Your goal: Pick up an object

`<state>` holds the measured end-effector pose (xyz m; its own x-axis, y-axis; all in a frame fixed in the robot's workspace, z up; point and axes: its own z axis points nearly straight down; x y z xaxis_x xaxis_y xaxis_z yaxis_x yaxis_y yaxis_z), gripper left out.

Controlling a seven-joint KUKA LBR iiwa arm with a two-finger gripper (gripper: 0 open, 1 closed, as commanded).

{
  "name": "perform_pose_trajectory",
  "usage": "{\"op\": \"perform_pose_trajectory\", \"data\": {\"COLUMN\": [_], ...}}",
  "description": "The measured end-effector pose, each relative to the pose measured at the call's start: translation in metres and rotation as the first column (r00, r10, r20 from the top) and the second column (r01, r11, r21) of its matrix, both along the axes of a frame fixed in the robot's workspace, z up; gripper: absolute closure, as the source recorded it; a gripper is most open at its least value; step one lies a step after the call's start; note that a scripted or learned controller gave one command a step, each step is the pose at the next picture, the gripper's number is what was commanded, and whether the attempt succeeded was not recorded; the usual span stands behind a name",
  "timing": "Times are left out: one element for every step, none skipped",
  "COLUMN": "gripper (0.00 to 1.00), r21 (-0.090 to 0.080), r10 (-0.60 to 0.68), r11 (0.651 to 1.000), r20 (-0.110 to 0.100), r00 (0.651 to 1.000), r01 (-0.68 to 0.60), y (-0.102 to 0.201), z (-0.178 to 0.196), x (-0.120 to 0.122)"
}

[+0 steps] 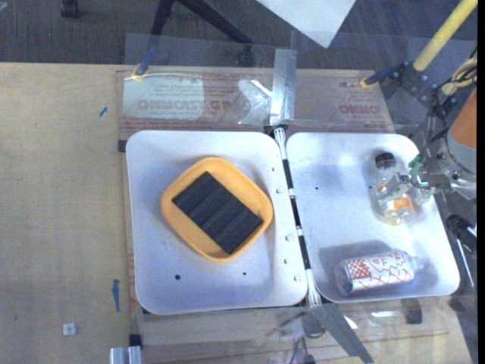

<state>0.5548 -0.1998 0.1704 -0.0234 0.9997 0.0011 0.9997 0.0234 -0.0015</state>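
In the right bin [333,203] a clear plastic bottle [394,196] with a black cap and orange contents lies near the far right side. A red-and-white patterned bottle [377,271] lies on its side along the bin's near edge. An orange dish with a black ribbed insert [217,206] sits in the middle of the left bin [151,264]. My gripper [421,177] reaches in from the right and hangs right beside the clear bottle's upper right side, close to or touching it.
A low divider [291,203] separates the two bins. The arm's grey body and orange band [464,135] stand over the right bin's right rim. Cardboard and clear plastic sheets [250,101] lie behind the bins.
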Motion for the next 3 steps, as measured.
{"op": "perform_pose_trajectory", "data": {"gripper": [0.00, 0.00, 0.00], "r21": [0.003, 0.000, -0.002], "r10": [0.105, 0.130, 0.208], "r11": [0.994, 0.992, 0.978], "r20": [0.007, 0.001, 0.003], "r00": [0.994, 0.992, 0.978], "r01": [-0.105, -0.130, -0.208], "y": [-0.016, -0.009, -0.008], "z": [-0.075, -0.041, -0.083], "x": [0.042, 0.026, 0.046]}}
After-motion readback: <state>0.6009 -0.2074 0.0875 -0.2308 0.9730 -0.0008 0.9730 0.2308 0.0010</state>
